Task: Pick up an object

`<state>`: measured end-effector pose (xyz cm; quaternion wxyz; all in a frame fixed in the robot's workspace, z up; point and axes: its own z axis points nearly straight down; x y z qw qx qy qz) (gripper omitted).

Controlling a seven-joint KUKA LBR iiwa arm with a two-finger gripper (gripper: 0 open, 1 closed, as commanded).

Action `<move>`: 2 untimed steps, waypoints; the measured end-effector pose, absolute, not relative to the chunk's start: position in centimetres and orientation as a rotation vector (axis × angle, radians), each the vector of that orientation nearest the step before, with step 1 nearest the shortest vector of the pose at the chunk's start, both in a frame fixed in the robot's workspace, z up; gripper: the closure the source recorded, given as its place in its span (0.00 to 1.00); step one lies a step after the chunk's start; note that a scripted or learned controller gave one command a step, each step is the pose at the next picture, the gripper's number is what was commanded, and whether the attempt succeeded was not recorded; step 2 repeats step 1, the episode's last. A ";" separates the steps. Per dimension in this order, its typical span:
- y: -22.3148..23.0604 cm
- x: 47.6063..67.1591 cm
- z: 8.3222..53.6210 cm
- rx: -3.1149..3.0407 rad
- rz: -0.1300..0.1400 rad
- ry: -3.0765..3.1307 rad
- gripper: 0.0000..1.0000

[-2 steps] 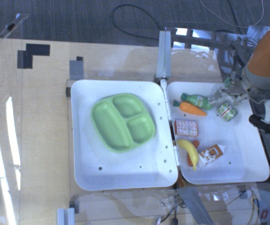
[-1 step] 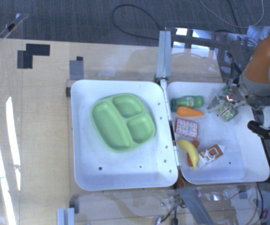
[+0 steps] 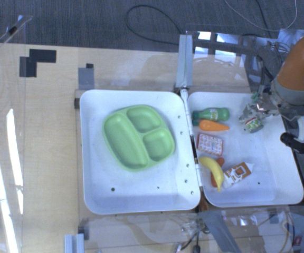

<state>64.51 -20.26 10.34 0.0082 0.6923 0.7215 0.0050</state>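
We see a pale green three-compartment plastic plate [image 3: 139, 137], a yellow curved banana [image 3: 213, 169], an orange carrot [image 3: 214, 126] and a green bottle [image 3: 211, 114].

Light wood bench [image 3: 46, 157] carries two shallow white bins side by side, left bin [image 3: 91, 157] and right bin [image 3: 278, 167], edges touching at centre.

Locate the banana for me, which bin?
In the camera view the banana lies in the right bin, near its left wall toward the front, just below the pink wafer pack and left of the small brown carton.
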 end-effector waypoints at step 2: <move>-19.9 65.7 18.5 2.224 0.007 2.207 1.00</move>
